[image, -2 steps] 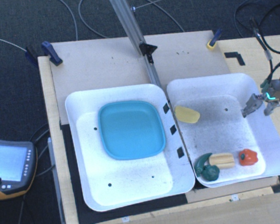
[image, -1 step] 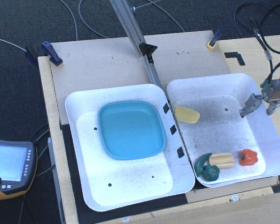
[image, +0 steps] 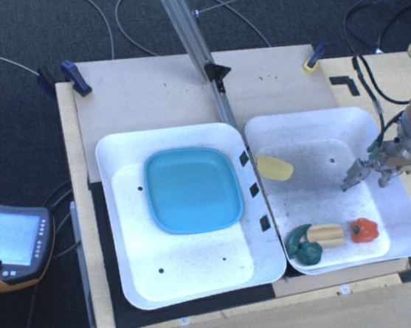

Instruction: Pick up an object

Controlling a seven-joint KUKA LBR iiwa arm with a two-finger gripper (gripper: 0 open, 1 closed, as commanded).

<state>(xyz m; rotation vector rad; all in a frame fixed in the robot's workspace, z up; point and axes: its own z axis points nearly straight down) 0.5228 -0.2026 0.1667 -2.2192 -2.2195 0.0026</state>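
In the right bin (image: 312,125), a pale yellow piece (image: 274,167) lies near the left wall. Along the front wall sit a dark green toy vegetable (image: 303,245), a tan block (image: 326,235) touching it, and a red-orange toy pepper (image: 363,230). My gripper (image: 364,180) hangs over the right half of this bin, above and behind the pepper. Its fingers are spread open with nothing between them. The arm comes in from the right edge.
The left bin (image: 121,207) holds a square blue plate (image: 193,188). A metal pole (image: 194,38) slants up from between the bins. A teach pendant (image: 11,243) lies off the bench at left. Clamps (image: 76,77) sit at the board's back corners.
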